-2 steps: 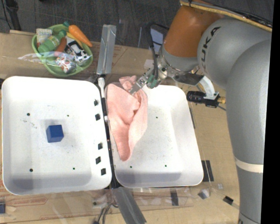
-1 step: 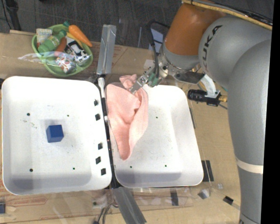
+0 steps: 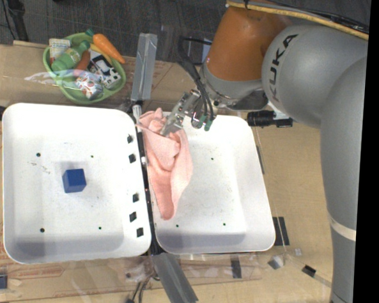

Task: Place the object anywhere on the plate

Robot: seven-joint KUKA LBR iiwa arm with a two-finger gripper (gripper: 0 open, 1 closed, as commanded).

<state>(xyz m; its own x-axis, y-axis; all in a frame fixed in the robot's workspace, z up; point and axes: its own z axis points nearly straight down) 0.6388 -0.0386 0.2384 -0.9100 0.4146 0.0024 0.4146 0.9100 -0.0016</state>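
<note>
A pink cloth (image 3: 166,162) lies along the left side of the right bin (image 3: 237,202), stretched from the bin's far left corner toward its front. Its upper end is bunched up and drawn toward my gripper (image 3: 174,125), which is shut on that bunch at the bin's far left corner. The grey arm with its orange band comes down from the upper right. A small blue cube (image 3: 74,180) sits on the floor of the left bin (image 3: 19,220), well apart from the gripper.
A green bowl (image 3: 70,90) holding toy food, among it an orange carrot (image 3: 106,45), stands on the bench behind the left bin. A grey bracket (image 3: 144,65) rises between the bins at the back. Black clips line the divider between the bins.
</note>
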